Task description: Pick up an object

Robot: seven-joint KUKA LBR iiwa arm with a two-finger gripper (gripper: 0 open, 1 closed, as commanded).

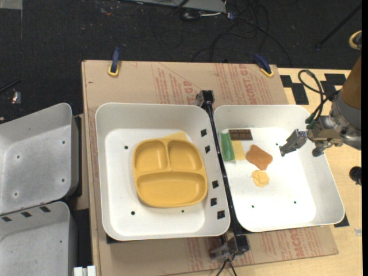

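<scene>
The right bin holds a few small items along its left side. A green block lies by the divider, with a pale yellow block beside it and a dark brown bar above them. An orange-brown piece sits just right of these, and a small yellow lump lies below it. My gripper hangs over the right part of this bin, to the right of the orange-brown piece and apart from it. Its two fingers are spread, with nothing between them.
The left bin carries a yellow compartment tray in its middle. Both bins rest on a cardboard sheet held by clamps. White metal panels lie off to the left. Cables run across the dark floor behind.
</scene>
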